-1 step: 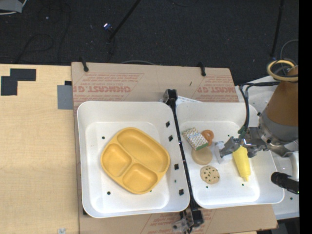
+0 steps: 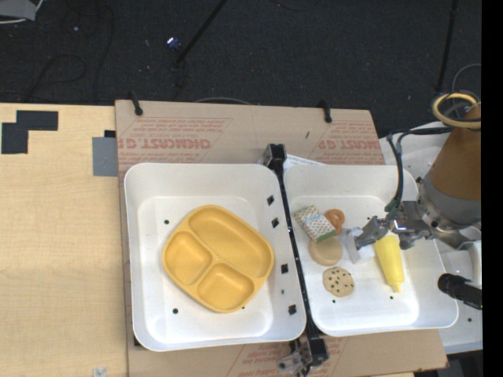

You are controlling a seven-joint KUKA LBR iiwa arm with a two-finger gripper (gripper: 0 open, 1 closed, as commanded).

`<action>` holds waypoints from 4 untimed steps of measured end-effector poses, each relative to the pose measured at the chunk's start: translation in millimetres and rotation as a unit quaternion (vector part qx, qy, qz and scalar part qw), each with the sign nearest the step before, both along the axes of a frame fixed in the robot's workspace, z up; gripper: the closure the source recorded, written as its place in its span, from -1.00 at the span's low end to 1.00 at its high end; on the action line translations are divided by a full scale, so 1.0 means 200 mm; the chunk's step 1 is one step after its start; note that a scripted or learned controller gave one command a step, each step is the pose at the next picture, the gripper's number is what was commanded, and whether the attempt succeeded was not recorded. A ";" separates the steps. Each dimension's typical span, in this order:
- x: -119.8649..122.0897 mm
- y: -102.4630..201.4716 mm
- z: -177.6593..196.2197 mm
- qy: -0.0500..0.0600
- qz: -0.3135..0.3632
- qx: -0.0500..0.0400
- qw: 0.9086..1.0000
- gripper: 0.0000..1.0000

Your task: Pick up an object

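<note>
The right bin [image 2: 369, 320] holds a small checkered box [image 2: 315, 223], an orange ring [image 2: 336, 218], a tan round piece [image 2: 326, 251], a chocolate-chip cookie [image 2: 339, 281] and a yellow banana-shaped object [image 2: 390, 263]. My gripper [image 2: 371, 235] hangs low over the middle of this bin, reaching in from the right. It sits just left of the yellow object's upper end and right of the tan piece. Its fingers appear spread, with nothing between them.
The left bin [image 2: 149, 203] holds a yellow divided plate [image 2: 218, 258]. A black divider [image 2: 287, 242] runs between the bins. Cardboard [image 2: 220, 136] lies behind them, and the arm's grey body with its orange band [image 2: 460, 159] stands at the right.
</note>
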State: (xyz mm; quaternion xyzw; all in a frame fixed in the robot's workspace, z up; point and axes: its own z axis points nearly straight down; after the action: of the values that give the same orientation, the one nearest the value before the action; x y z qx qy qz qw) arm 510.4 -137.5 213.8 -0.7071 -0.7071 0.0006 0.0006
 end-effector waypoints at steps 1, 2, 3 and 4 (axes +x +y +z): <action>-0.01 0.03 -0.31 0.004 0.000 0.001 1.000 -1.00; 0.03 0.03 -0.56 0.003 0.000 0.001 1.000 -1.00; 0.03 0.03 -0.63 0.001 0.000 0.001 1.000 -1.00; 0.03 0.03 -0.58 0.000 -0.002 0.001 1.000 1.00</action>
State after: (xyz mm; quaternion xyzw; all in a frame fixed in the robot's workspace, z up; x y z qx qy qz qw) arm 517.1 -132.4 98.3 -0.7088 -0.7054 0.0004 0.0014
